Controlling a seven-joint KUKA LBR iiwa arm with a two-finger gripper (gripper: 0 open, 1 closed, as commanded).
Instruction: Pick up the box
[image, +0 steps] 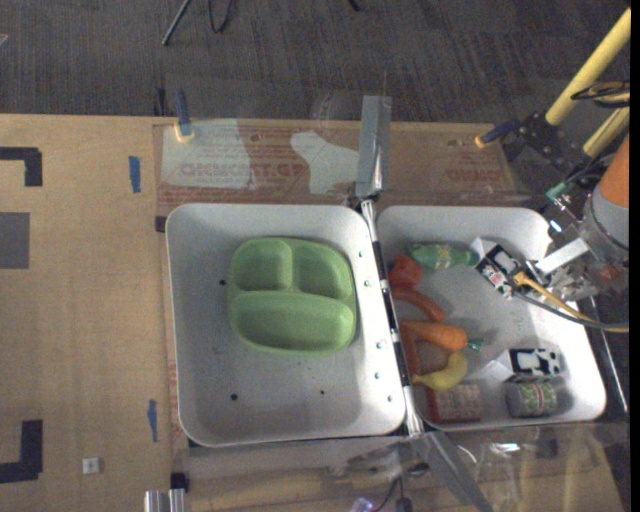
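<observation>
The box (535, 360), a small black-and-white carton just beside the can (530, 397), looked light, stiff-walled and crushable, best pinched across its flat sides. The gripper (580, 272) hung well beyond the can, and how far open it was could not be told.

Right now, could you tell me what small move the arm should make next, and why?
Probably shift the tool down the view, over the small black-and-white box: it hangs by the right white bin's upper right corner, apart from the box, which lies beside a grey can.

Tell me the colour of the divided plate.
The divided plate is light green all over; the camera view shows it best.
</observation>
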